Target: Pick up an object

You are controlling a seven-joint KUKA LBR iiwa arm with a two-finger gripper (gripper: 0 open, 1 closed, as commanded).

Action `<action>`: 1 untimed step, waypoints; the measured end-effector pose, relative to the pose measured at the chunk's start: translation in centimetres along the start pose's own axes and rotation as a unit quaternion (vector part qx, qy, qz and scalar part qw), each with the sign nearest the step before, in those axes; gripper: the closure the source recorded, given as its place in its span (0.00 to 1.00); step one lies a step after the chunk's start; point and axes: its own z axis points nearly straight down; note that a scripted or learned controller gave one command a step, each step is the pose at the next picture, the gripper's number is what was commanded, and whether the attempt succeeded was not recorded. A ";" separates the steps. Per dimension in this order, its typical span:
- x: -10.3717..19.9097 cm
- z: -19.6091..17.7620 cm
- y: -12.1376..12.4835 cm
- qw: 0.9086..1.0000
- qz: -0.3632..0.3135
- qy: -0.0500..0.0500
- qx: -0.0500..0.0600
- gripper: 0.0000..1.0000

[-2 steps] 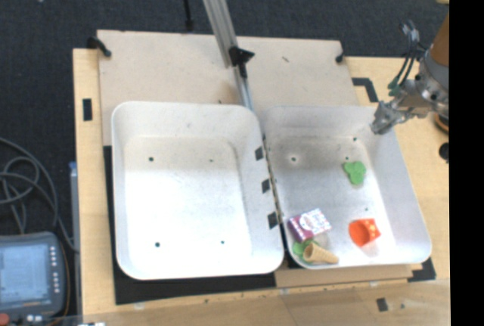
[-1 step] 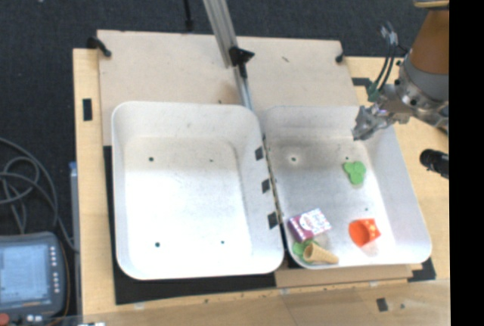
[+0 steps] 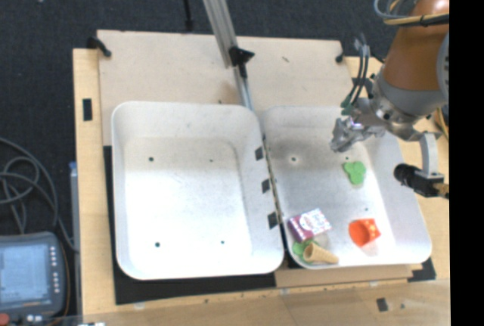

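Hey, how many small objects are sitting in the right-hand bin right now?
4, all in the right bin: a green piece just below the gripper, an orange object lower right, a purple-and-white packet, and a tan cone at the front edge. The arm may hide more.

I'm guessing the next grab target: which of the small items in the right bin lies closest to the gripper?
The green piece, just below the gripper. The orange toy, purple packet and cone lie farther toward the bin's near edge.

no readable text, purple-white packet [image 3: 310,224] print too blurred
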 end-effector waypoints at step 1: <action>5.1 1.1 -1.2 1.000 0.000 0.000 0.000 1.00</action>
